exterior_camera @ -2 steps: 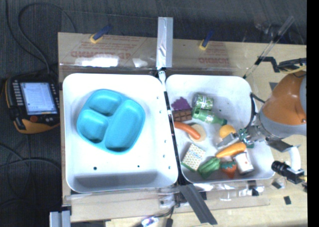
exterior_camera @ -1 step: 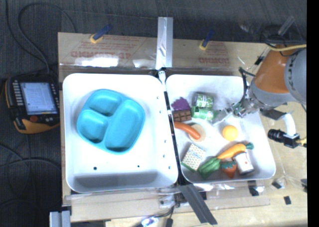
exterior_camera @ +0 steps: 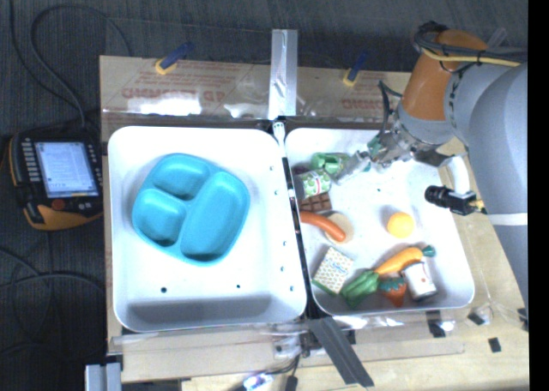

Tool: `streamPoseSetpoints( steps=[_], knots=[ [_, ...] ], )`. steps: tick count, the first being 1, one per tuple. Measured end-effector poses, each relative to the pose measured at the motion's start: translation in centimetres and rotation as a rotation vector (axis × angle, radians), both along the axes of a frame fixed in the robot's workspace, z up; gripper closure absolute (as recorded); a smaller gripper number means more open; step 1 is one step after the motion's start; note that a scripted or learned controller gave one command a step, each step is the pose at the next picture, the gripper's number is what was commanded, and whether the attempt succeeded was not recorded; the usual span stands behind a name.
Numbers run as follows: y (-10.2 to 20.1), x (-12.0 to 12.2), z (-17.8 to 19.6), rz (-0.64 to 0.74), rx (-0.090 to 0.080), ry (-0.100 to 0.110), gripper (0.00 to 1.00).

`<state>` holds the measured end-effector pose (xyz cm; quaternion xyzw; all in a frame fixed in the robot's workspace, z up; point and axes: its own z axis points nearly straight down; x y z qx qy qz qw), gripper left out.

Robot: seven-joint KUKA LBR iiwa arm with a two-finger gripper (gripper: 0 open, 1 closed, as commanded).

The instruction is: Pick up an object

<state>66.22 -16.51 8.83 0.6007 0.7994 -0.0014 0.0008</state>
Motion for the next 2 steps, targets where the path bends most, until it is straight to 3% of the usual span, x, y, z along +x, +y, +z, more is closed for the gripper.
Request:
streamPoseSetpoints(
  steps=[1, 2],
  knots=[
    [-3.9, -5.9, 3.4, -0.231, 0.001, 0.001, 0.0],
    [-4.6, -7.9, 0.8, -0.186, 0.009, -0.003, 0.0]
  ],
)
